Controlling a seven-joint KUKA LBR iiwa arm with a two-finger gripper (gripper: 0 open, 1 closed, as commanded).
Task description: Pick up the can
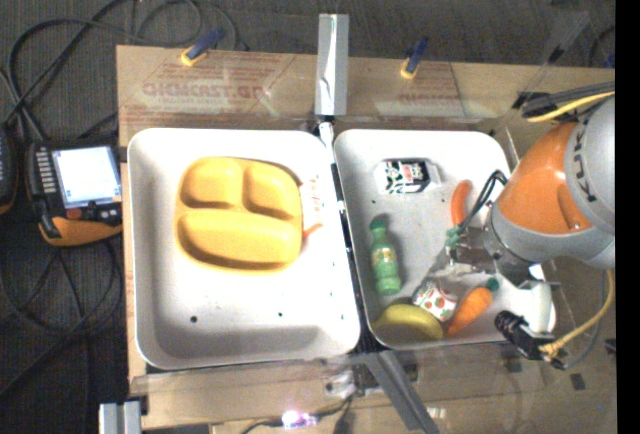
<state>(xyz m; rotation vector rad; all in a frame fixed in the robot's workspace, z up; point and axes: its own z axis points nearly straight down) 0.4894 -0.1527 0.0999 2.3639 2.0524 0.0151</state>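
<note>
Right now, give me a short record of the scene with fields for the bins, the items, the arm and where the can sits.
left bin: white bin holding a yellow divided plastic tray
right bin: white bin with the loose items
can: black and white can lying on its side near the far wall
other items: green plastic bottle, yellow lemon-shaped toy, orange carrot toy, small red and white carton
gripper: gripper low at the right bin's right side, apart from the can
</note>
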